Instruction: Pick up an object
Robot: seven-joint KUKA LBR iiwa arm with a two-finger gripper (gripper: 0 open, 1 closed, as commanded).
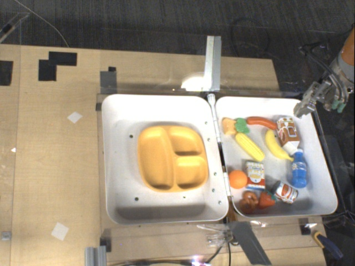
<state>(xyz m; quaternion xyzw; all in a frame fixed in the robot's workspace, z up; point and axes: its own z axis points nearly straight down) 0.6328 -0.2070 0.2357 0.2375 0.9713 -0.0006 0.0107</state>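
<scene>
The right bin (327,195) holds several toy foods. A red sausage (260,122), a carrot (233,126) and a brown carton (287,129) lie along its far side. Below them are a corn cob (249,146) and a banana (275,144). A blue bottle (299,169), a small box (255,172), an orange (238,179), a can (285,192) and red pieces (257,200) fill the near part. My gripper (305,107) hangs over the bin's far right corner, just right of the carton, with nothing seen in it.
The left bin (116,148) carries a yellow divided tray (172,157) in its middle. A metal post (213,65) stands behind the seam between the bins. Wooden bench surrounds both bins, and the arm (339,79) comes in from the upper right.
</scene>
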